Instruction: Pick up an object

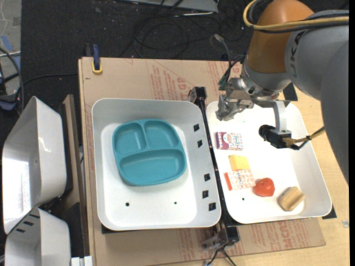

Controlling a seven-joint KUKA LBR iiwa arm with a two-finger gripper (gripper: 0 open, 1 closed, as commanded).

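Fingers of the gripper [226,111] hang over the right bin's [310,165] far-left corner — whether apart or together I cannot tell. Nearest thing is the packet [228,141], just below them (nothing between), lying flat, long side crosswise.

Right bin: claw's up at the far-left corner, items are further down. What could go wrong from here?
1. The claw hangs near the right bin's far-left wall, beyond the purple-and-white packet; closing there would likely grab nothing.
2. The yellow block, the orange-and-white packet and the red tomato-like toy lie close together; a descent may nudge or pinch two.
3. The flat packets look hard to get fingers under.
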